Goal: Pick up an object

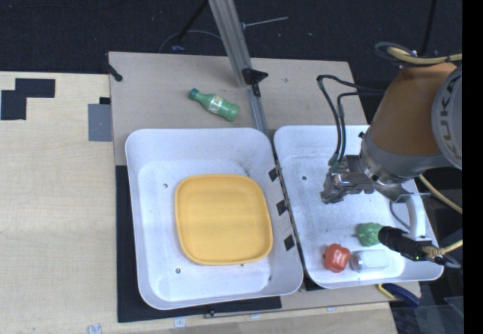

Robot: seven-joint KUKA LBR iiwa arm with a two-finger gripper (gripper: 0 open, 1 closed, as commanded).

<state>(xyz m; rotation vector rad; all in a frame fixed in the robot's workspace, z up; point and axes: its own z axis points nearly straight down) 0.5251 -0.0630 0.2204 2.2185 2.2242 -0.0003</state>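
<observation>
We judge this the approach step: our pincer [336, 191] hangs over the right bin [309, 155], and we cannot tell how it is set. The red object [336, 257], green object [369, 233] and pale object [370, 260] lie toward five o'clock of it; next we must shift there and descend.

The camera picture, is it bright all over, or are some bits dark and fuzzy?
In the camera view, the two white bins and the yellow plate are brightly lit, while the floor behind the bench is nearly black; the tool looks dark and a little blurry, and the small red object and green object are soft-edged.
</observation>
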